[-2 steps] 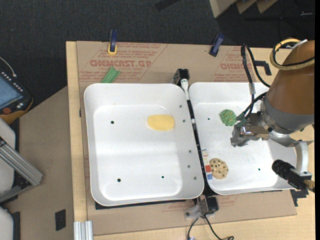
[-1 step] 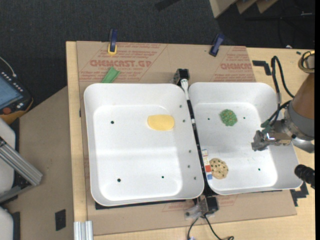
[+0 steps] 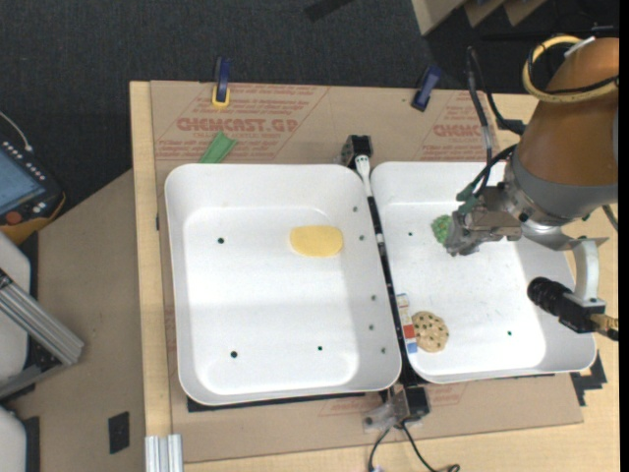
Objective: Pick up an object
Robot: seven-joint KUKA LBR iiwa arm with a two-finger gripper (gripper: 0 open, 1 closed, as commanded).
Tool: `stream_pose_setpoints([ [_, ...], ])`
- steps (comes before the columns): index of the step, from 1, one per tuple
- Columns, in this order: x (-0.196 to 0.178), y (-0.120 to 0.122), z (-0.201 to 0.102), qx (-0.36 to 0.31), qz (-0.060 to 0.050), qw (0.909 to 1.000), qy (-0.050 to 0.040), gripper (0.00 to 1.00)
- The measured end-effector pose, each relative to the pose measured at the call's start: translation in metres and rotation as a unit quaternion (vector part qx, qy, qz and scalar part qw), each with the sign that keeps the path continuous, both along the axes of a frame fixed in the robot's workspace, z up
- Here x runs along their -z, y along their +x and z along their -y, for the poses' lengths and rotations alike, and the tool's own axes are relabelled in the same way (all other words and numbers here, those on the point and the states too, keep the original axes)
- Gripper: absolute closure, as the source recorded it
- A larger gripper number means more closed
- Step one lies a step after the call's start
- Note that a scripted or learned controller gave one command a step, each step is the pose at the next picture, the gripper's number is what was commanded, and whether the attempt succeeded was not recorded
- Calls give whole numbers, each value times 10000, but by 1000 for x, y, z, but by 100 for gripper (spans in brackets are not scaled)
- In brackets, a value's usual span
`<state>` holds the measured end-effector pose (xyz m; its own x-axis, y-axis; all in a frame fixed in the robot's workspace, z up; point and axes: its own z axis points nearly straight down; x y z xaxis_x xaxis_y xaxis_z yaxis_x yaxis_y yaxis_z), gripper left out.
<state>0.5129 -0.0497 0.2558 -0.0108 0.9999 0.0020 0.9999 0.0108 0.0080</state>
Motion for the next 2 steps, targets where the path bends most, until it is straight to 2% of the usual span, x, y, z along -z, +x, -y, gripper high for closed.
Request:
stream_pose_setpoints([
  [1,-129,6,-46,14,51,10000,0,100],
  [2,-44,-14,-14,74,-84,9999,-12,100],
])
